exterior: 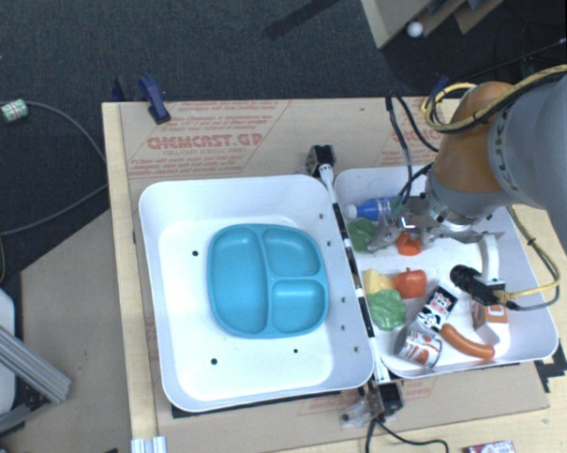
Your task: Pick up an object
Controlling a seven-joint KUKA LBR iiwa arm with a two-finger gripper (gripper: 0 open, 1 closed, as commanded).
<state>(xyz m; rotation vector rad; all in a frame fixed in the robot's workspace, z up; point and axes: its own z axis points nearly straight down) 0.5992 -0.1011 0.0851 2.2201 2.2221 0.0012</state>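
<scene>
Camera view is showing a blue plate [267, 278] sitting in the left bin [165, 301] — the gripper [403, 227] is hovering over the right bin's [542, 336] crowded far-left corner, beside a green toy [363, 233]; finger state I cannot tell — neighbours risk jamming any grasp.

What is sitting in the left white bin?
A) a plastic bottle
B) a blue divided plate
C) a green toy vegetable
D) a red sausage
B: the blue divided plate lies alone in the left bin; the small items are all in the right bin.
</scene>
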